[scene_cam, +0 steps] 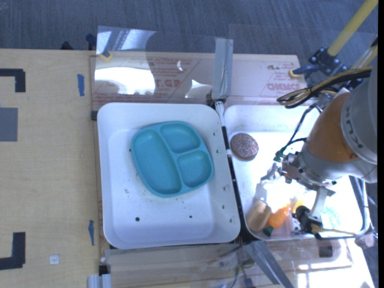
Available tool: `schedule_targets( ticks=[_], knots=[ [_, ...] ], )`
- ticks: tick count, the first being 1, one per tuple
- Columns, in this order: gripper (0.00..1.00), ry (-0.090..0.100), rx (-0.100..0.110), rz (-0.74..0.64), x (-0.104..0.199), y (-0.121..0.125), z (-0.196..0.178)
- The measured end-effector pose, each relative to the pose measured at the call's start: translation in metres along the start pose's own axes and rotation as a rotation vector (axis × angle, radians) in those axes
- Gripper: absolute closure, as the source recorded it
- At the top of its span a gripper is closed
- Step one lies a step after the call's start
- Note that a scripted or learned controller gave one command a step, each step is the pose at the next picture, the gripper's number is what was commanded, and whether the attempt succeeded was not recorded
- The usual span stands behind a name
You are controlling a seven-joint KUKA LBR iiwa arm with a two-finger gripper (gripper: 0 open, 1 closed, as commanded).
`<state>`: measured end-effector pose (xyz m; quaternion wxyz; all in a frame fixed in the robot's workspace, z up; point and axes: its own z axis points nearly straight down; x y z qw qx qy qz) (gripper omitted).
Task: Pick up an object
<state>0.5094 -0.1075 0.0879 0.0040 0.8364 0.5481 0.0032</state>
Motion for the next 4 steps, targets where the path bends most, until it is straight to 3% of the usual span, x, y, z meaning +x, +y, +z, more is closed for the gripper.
schedule_targets(
  ticks=[1,2,3,4],
  knots=[
    [0.0,0.005,0.005,0.134,0.081,-0.004,-0.104],
    [0.0,-0.007,0.018,-0.041,-0.06,0.001,-0.015],
    [0.0,0.0,0.006,-0.439,-0.081,0.007,-0.096],
    [0.0,0.003,0.008,-0.656,-0.007,0.032,-0.071]
  ],
)
